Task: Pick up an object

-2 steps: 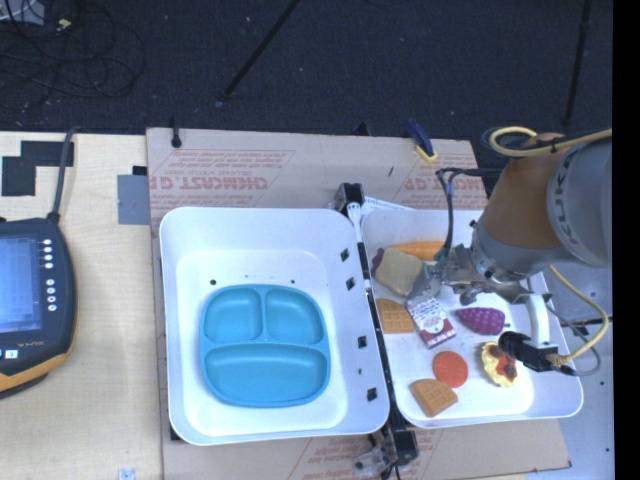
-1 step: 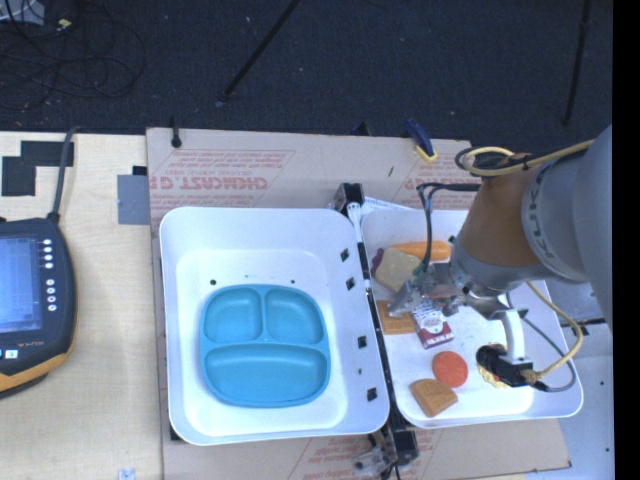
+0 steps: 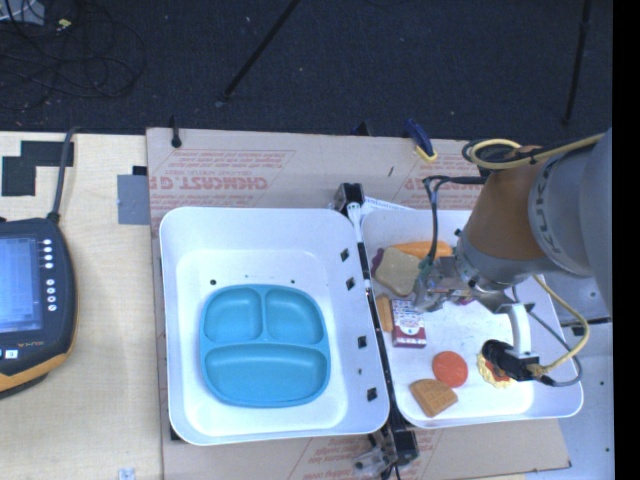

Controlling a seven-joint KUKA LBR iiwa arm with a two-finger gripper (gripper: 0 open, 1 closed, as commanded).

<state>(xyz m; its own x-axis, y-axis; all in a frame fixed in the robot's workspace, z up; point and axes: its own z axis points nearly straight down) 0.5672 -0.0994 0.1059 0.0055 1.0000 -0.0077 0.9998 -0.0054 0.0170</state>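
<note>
Here, arm [image 3: 520,223]: it enters from the right of the frame and bends low over the right bin [image 3: 465,333], probably because that bin holds all the loose things.
Gripper [image 3: 432,290]: sits low in the upper middle of the right bin, just beside the tan block [image 3: 396,268]. The view does not show whether it is released or clenched, and I see nothing held in it.
Likely target: the tan block, or the red-and-white packet [image 3: 408,328] just below the gripper. I cannot tell which one it is going for.
Other candidates: a red round piece [image 3: 450,368] and a tan wedge [image 3: 433,398] lie near the bin's lower edge, well apart from the gripper.
Left bin [image 3: 180,268]: holds just a blue divided plate [image 3: 266,345] lying flat, far from the arm.
Hidden: the wrist covers part of an orange piece [image 3: 418,250] behind the tan block, so its shape is unclear.
Hard to read: the packet's print is too small to make out, and whether the gripper touches the tan block cannot be told.
</note>
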